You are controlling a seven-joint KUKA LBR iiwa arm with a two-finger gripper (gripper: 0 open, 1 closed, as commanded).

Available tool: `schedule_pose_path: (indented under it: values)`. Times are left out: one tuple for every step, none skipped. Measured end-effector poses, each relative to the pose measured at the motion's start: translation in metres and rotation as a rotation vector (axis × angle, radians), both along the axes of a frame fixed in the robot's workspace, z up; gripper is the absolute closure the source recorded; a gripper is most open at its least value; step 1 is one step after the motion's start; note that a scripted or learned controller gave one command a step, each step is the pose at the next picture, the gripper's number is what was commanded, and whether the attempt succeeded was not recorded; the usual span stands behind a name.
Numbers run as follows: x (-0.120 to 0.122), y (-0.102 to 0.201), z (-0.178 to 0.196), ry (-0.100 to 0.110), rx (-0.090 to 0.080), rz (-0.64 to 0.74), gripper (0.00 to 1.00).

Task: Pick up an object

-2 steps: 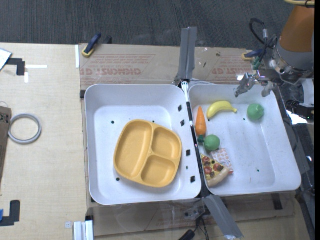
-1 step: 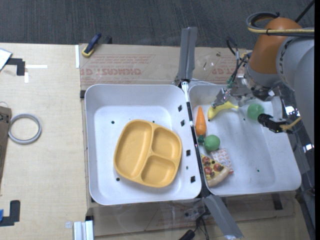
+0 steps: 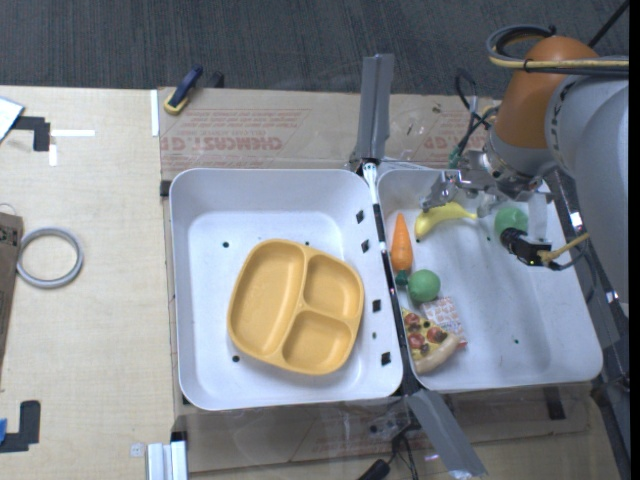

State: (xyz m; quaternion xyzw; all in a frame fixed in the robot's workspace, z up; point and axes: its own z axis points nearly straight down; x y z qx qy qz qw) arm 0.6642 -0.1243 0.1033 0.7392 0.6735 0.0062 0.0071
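Fingers [image 3: 462,190] were seen low in the right bin [image 3: 560,368], their opening couldn't be told. Banana [image 3: 443,218] lay just beneath them; better centred over it before closing, probably.

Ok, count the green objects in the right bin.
2. One green ball lies near the bin's left wall below the carrot; another green object sits by the hand. The arm may hide more.
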Motion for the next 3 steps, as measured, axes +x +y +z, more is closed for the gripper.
schedule_pose_path:
  values:
    - [0.000, -0.001, 0.009, 0.002, -0.002, 0.001, 1.00]
    - [-0.033, -0.040, 0.268, 0.019, -0.002, 0.235, 1.00]
    - [-0.018, -0.054, 0.321, 0.017, -0.006, 0.528, 1.00]
